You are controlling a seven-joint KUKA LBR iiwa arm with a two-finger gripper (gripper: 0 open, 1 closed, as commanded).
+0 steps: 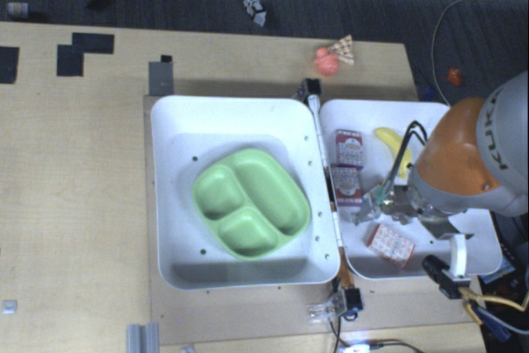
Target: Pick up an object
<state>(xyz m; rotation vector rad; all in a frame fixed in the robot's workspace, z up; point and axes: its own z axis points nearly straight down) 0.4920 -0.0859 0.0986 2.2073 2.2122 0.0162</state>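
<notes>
While the grey arm (488, 153) reaches in from the right with its orange band over the right bin (430, 113), the gripper (382, 209) hangs low inside that bin, near its middle. Whether the pincer is wide or narrow I cannot tell, since the wrist hides most of it and the metal parts blur together. Nothing can be seen clamped in it.

Several small things lie in the right bin. A red and white packet (350, 149) sits near the bin's left wall, and a second, similar packet (347, 183) lies just below it. A yellow banana (387, 137) lies toward the far side, partly hidden behind a dark cable on the arm. A red patterned box (390, 244) rests tilted on the near side of the bin, just below the gripper and apparently apart from it.

The left bin (173, 178) holds a green divided tray (250, 201) with three compartments, lying at a slant in the middle. On the wooden bench (74, 194) beyond the bins sits a pink ball (326, 60) next to a small striped object (344, 50)
</notes>
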